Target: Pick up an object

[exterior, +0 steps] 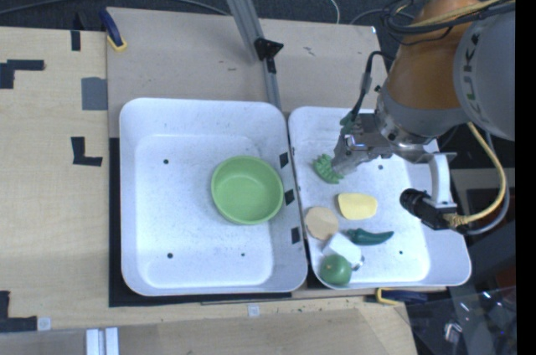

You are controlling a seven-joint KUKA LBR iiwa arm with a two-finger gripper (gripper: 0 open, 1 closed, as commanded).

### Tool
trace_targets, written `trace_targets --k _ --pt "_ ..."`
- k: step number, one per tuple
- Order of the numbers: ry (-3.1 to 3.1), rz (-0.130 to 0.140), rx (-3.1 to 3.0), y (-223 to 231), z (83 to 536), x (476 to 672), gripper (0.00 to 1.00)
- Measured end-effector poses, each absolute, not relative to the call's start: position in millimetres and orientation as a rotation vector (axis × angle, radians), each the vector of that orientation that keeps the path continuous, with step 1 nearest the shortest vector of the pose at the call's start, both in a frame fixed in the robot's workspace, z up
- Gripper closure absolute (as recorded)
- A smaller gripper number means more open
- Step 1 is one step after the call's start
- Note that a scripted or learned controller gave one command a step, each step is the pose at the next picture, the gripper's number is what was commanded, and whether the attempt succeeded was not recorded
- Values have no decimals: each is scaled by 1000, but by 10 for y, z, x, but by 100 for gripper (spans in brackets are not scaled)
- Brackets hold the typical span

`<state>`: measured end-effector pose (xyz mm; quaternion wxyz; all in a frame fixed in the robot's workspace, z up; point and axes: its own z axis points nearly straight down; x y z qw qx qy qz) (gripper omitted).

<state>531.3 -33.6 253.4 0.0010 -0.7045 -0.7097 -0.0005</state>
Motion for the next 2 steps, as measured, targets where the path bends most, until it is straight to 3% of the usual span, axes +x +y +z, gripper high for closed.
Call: trace_targets --k 1,2 --pt "-2227 1 -2213 151 2441 5544 100" --pt "-2228 0 -2212 681 2488 5620 100"
